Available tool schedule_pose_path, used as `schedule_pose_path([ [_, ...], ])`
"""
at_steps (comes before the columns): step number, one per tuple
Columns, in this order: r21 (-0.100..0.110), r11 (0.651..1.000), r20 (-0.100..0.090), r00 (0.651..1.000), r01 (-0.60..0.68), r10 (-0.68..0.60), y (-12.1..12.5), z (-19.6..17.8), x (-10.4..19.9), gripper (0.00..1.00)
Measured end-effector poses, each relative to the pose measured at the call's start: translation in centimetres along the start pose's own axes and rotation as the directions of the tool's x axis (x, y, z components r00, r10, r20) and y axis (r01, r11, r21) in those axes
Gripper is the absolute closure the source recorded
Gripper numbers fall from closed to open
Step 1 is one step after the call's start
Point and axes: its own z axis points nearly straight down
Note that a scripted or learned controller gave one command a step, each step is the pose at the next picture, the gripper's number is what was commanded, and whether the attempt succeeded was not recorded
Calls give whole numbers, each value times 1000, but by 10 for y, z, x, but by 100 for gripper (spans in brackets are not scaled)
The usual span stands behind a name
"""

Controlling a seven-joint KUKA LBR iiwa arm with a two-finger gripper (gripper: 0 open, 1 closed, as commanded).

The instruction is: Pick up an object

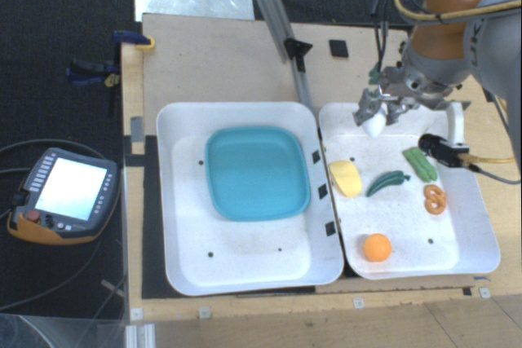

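Observation:
My gripper [377, 115] hangs over the far left part of the right bin [473, 248]. A small white rounded object [374, 125] sits between its fingertips, and the fingers look shut on it. Below it in the right bin lie a yellow fruit [345, 178], a dark green curved pepper [387, 182], a light green vegetable [419, 163], a brown pretzel [435, 199] and an orange ball [376, 248].
The left bin [179, 257] holds a teal square plate [257, 174]. A slanted metal pole [273, 0] crosses the bench behind the bins. A teach pendant [64, 193] lies off the bench at the left. The arm's black cable end [440, 149] hangs over the right bin.

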Motion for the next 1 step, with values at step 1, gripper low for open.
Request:
schedule_pose_path([
  [1,0,1000,0,1000,0,0,-14,1,57,100],
])
